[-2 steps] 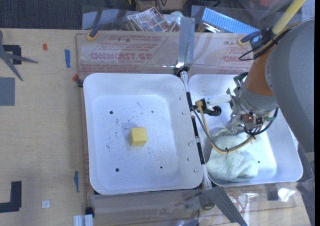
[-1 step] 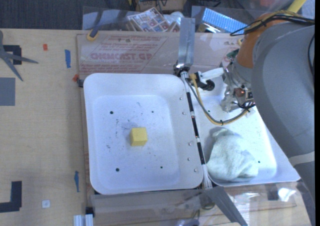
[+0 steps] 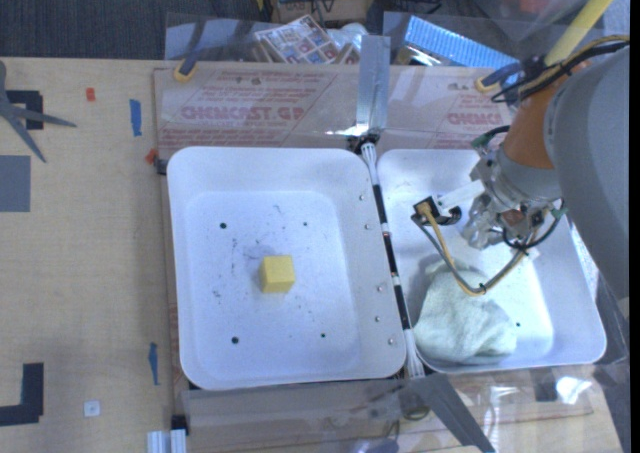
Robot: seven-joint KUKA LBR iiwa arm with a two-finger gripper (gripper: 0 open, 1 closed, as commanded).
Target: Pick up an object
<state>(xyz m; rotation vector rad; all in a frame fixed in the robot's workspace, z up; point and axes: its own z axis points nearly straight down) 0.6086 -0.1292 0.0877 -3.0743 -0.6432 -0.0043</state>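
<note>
Camera view: one yellow block (image 3: 278,273), one white cloth (image 3: 462,316).

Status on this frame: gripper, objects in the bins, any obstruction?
Gripper over right bin, above white cloth, nothing seen held. Yellow block alone in left bin. Arm's cable loops over the cloth.

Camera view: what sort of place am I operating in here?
Likely a robotics lab test bench: two white bins taped to a wooden bench, a cabled arm over the right one, with a yellow block and a white cloth as props.
</note>
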